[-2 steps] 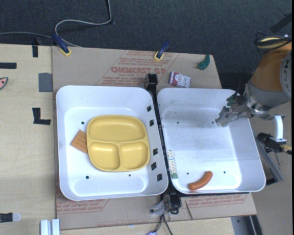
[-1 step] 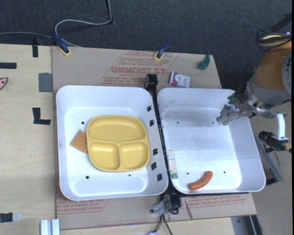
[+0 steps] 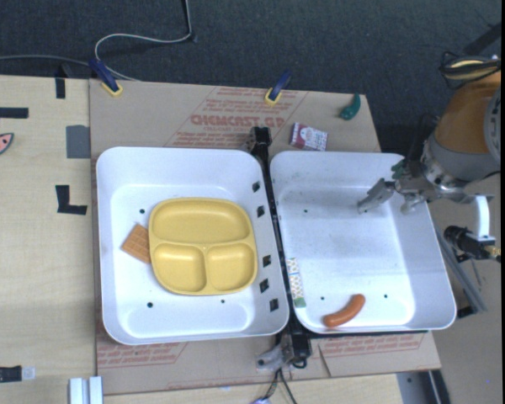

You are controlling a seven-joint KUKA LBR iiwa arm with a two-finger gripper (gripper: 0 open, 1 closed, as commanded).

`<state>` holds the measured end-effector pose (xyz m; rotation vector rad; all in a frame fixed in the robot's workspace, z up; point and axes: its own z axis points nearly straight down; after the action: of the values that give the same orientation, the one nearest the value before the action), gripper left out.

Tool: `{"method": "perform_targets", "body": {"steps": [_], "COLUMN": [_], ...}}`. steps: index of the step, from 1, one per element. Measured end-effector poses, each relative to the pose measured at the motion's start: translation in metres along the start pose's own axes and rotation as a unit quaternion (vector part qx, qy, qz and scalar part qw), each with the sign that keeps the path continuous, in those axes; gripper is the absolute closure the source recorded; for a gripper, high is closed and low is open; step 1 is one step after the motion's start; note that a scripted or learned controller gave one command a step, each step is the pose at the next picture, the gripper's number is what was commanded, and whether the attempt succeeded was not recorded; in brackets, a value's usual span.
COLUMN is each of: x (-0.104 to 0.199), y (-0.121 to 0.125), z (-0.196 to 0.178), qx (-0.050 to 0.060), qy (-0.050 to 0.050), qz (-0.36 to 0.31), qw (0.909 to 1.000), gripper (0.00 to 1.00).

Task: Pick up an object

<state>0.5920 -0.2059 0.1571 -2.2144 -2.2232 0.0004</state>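
Sausage (image 3: 345, 310) lies at near edge of right bin (image 3: 421, 310), long axis slanting along front wall. Farther back, gripper (image 3: 393, 196) hangs over same bin's far right, fingers spread wide, empty; sausage nearer camera, slightly left.

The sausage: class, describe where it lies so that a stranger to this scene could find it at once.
Start with the two white bins side by side and take the right bin, the one the grey arm reaches over. Look along its near edge, towards the front wall. There lies the sausage, a small curved orange-brown toy, unlike the yellow divided plate in the left bin.
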Motion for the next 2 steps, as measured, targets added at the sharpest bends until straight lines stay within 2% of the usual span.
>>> {"method": "perform_targets", "body": {"steps": [1, 2], "x": [0.019, 0.018], "y": [-0.073, -0.072], "z": [0.071, 0.061], "qx": [-0.001, -0.004], "qy": [-0.001, -0.003], "qz": [0.002, 0.002], "qw": [1.0000, 1.0000], "gripper": [0.00, 1.00]}}
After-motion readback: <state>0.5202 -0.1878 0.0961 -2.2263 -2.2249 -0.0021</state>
